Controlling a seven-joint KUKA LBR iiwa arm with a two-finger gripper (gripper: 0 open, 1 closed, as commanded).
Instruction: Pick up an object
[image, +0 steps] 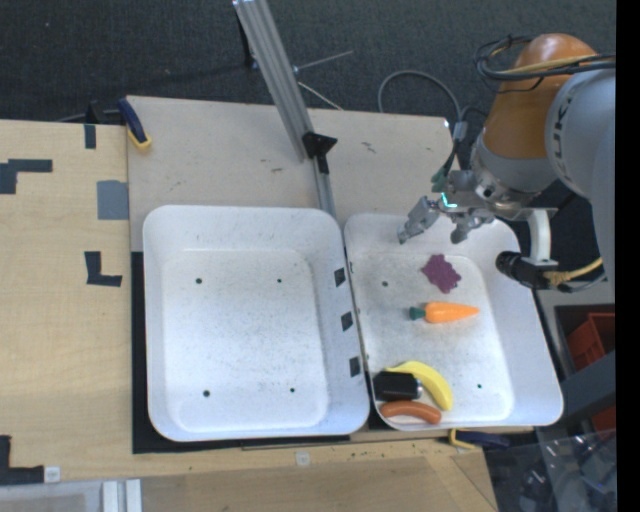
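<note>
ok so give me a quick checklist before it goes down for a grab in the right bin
1. Fingers apart: ok, the gripper is open with nothing between the fingers.
2. Target under gripper: not ok, it hangs over the right bin at its far end; the purple piece lies nearer the camera.
3. Purple piece stands apart: ok, the carrot lies apart from it.
4. Near-corner pile separable: not ok, the banana, black block and sausage are bunched together.
5. Gripper height above bin floor: cannot tell.

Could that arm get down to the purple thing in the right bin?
Probably yes. The end effector hangs open just above the purple toy, which lies apart from the toy carrot with nothing covering it.
</note>
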